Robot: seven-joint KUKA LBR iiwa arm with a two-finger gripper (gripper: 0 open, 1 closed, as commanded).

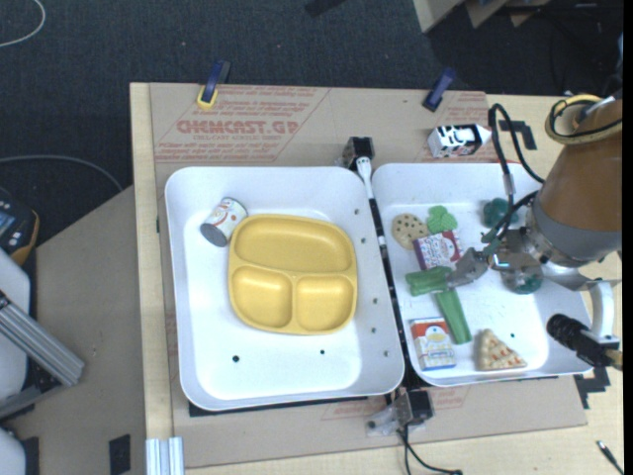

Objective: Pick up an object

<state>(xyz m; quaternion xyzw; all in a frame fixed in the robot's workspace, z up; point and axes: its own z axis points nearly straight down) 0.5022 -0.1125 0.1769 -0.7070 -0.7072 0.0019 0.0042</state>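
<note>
Toys crowd the right bin (391, 265); the gripper (471, 268) hangs just above the green stick (442, 295), fingers slightly parted, holding nothing.

The right bin (396, 191) holds the small things to pick from. A round tan cookie (406, 229) lies near its left wall. Just right of the cookie is a green leafy piece (441, 219), and below that a maroon packet (436, 251). Two green sticks (442, 295) cross at the bin's middle. A red-and-white carton (432, 344) and a pizza slice (497, 352) lie near the front wall.
</note>
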